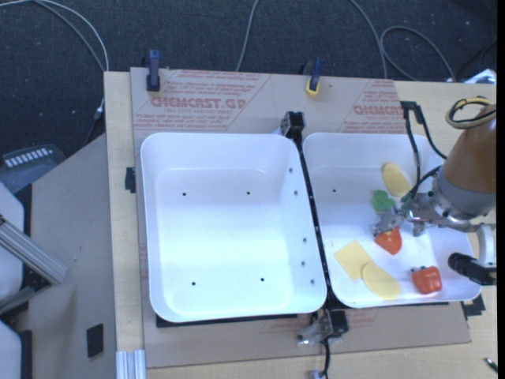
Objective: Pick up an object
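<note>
The right bin holds several small items. A yellow oval piece lies toward the back, with a green piece just in front of it. A red, strawberry-like piece sits mid-bin. My gripper reaches in from the right and hangs right over that red piece, between it and the green one. Whether it touches either, I cannot tell. A flat yellow slab, a yellow round piece and a red-orange pepper-like piece lie near the front wall.
The left bin stands beside the right one, their walls meeting at a black divider clamp. A black cable runs over the right bin's back to the arm. The grey wrist with its orange band overhangs the bin's right edge.
</note>
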### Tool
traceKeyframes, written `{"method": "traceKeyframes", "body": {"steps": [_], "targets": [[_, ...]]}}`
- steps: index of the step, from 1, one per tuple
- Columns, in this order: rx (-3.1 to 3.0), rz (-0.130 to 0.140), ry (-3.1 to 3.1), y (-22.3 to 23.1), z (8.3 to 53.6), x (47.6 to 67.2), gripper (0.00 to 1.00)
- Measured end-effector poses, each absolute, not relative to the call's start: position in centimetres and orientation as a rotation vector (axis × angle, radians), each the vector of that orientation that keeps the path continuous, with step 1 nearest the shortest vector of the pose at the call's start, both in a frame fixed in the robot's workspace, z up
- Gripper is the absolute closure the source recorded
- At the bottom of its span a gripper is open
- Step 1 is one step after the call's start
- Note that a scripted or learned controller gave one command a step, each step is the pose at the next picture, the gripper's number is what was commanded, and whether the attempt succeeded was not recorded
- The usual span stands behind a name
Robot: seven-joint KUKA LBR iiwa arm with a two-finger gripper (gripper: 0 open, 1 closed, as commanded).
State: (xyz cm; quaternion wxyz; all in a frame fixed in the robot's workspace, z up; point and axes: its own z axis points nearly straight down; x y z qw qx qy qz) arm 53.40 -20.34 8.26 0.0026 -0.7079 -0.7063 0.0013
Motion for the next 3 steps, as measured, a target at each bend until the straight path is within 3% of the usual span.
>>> {"method": "traceKeyframes", "body": {"steps": [1,2,3], "targets": [[-2.221,0.0,-2.221,-18.8,8.5,51.2,0.0],[-2.301,0.001,-2.14,-22.1,8.5,50.2,0.0],[-2.217,-0.003,-2.228,-19.2,8.5,58.4,0.0]]}}
